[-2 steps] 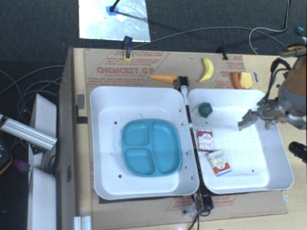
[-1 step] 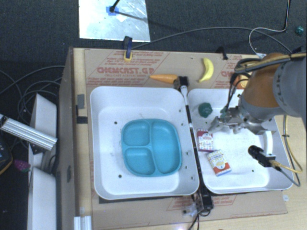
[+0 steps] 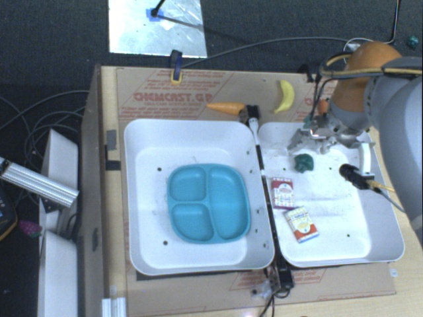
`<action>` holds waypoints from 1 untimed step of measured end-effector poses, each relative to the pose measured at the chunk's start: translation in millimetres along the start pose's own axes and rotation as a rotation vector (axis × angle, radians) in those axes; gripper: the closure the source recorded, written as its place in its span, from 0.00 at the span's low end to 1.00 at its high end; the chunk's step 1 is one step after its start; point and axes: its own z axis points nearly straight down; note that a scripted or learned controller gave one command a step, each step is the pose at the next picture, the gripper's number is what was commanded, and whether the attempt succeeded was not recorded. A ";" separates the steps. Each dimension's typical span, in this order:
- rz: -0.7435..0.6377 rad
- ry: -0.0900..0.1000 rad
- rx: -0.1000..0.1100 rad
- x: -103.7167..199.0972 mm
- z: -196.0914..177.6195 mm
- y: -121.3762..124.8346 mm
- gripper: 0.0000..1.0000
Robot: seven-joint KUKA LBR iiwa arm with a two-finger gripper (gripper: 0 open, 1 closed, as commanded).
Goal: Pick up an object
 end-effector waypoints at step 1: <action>0.001 0.001 0.001 32.4 -0.4 -38.2 0.00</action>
